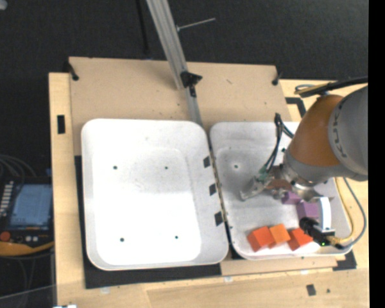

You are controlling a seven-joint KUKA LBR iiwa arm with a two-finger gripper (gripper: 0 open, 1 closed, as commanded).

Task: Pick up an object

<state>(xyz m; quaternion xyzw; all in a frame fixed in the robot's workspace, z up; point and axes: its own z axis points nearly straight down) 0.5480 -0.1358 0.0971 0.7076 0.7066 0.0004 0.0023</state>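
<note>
Nearest the camera, three orange blocks (pixel 279 236) lie in a row along the near rim of the right bin (pixel 244 140), at about 5 o'clock in the view, with a purple object (pixel 308 208) just behind them beside the arm's wrist. The gripper (pixel 250 191) sits low over the middle of the right bin, well apart from its far rim and close to the divider at 9 o'clock; whether its jaws are released or clenched cannot be told. The left bin (pixel 147 191) offers broad open floor out to all four rims.
</note>
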